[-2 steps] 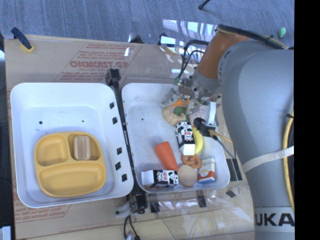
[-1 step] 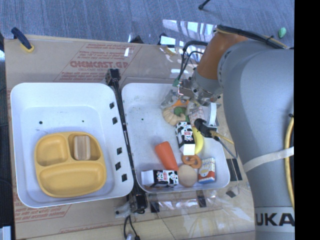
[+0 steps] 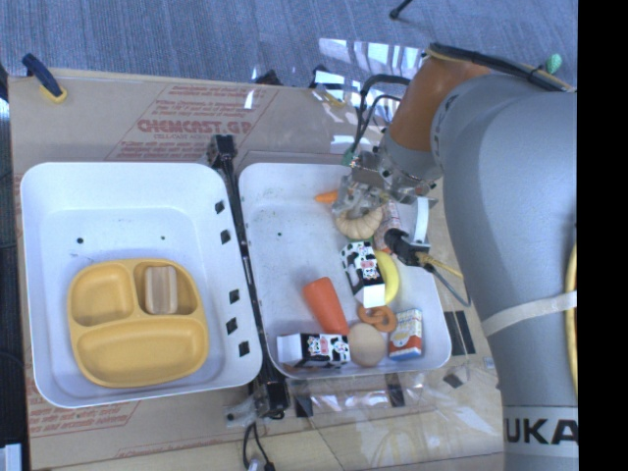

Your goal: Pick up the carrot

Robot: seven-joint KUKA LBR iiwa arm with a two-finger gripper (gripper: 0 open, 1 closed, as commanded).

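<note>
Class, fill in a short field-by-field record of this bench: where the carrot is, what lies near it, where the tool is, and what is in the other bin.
carrot: lying in the right bin, near its middle, untouched
neighbours: egg, milk cartons, banana, pretzel
tool: at the bin's far end, above a bagel, away from the carrot
left bin: yellow divided tray holding a wooden block

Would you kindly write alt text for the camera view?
The gripper hangs over the far end of the right bin, away from the carrot lying among toy foods. The left bin holds a yellow tray.
</note>
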